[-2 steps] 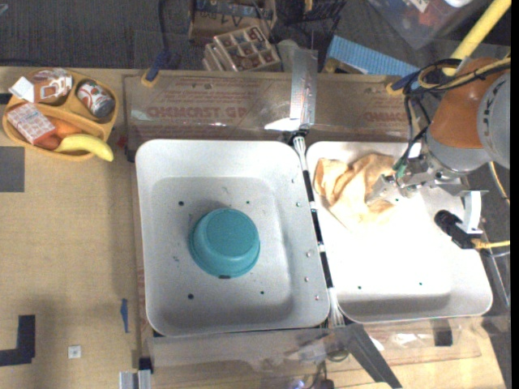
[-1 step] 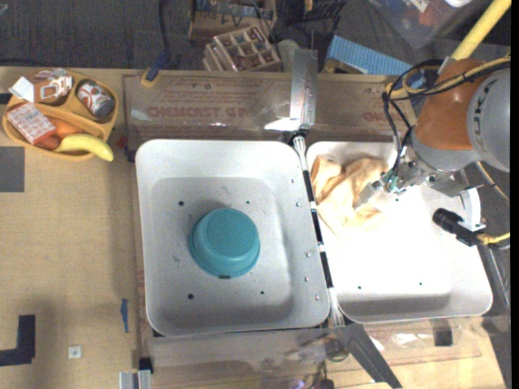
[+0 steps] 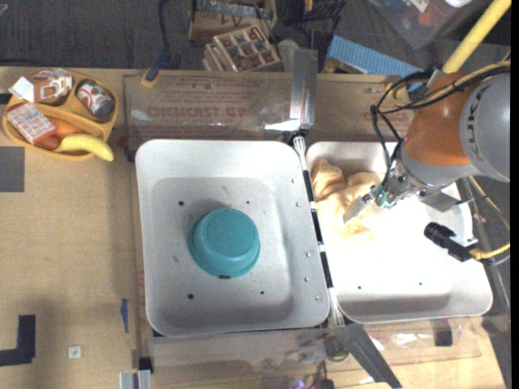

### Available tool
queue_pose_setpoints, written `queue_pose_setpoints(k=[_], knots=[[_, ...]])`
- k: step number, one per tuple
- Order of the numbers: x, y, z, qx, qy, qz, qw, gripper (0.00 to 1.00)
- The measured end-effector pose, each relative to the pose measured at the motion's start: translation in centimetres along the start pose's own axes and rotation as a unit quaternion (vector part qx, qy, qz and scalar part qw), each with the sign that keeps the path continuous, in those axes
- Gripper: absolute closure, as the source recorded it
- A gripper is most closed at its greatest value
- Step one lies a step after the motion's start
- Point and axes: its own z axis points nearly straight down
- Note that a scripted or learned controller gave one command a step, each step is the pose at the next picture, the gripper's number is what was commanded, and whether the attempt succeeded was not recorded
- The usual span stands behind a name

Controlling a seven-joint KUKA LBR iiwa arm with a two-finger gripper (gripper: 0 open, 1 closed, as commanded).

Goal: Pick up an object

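Pincer [image 3: 362, 205] tips blurred over cloth [image 3: 340, 186]

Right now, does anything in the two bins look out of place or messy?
Only mildly. The teal bowl lies upside down in the left bin. In the right bin, a tan cloth is crumpled against the dividing wall, with the gripper over it.

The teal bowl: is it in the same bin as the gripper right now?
No, the teal bowl sits in the left bin, while the gripper is over the right bin.
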Motion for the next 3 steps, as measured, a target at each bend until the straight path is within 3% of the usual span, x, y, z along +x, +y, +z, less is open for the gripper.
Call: queue_pose_setpoints(k=[1,2,3], knots=[[-1.5,1.4,0.1,0.0,0.0,0.033,0.9995,0.0],[0.5,2.2,0.0,0.001,0.0,0.039,0.9993,0.0],[0.4,2.4,-1.1,-0.002,0.0,0.039,0.9992,1.0]])
